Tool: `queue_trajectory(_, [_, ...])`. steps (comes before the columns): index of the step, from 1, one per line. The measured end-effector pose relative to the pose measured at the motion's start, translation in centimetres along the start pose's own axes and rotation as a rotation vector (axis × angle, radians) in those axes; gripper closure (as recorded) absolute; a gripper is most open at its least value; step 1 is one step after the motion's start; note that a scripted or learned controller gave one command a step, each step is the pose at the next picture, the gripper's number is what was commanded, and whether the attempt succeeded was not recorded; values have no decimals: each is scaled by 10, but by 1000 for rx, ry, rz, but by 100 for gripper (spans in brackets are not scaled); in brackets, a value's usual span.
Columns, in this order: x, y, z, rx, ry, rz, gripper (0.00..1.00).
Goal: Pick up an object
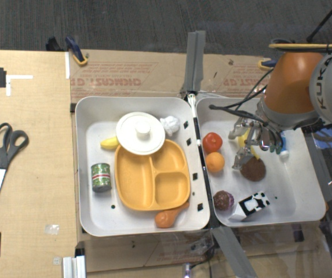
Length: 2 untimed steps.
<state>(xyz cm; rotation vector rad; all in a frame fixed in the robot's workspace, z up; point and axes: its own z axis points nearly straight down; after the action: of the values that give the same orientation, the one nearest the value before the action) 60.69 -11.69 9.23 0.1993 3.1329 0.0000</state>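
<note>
The gripper [248, 150] hangs low in the right bin [305, 207], its metal fingers [239, 155] pointing down toward the near-left. Whether they are spread or closed cannot be told from this angle; nothing is seen between them. Directly below the fingertips, touching or nearly touching them, sits a brown round object [252, 169], dark, dull and slightly lumpy, like a small ball or a piece of toy food. It lies on the bin floor near the middle of that bin.

Above the gripper the wrist widens into the orange band [290, 86] and the grey arm [331, 91], which reaches in from the right and bends down over the far right part of the bin, with dark cables looping by it.

Left of the gripper lie a red tomato [212, 141] and, just nearer, an orange fruit [215, 162]. Nearer the front edge are a dark purple ball [223, 200] and a black-and-white toy [254, 204].

Farther left, the left bin [84, 155] holds a yellow divided tray [152, 181], a white round lid [141, 133] overlapping its far edge, a green can [101, 177], a yellow piece [110, 144] and an orange-brown item [167, 218]. Scissors [4, 155] lie on the bench beyond.
</note>
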Motion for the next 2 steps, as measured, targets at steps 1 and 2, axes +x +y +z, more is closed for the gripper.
queue_trajectory(1, [-2, 1, -11, 1, -6, -3, 100])
queue_trajectory(2, [-2, 1, -11, 1, -5, -3, 0])
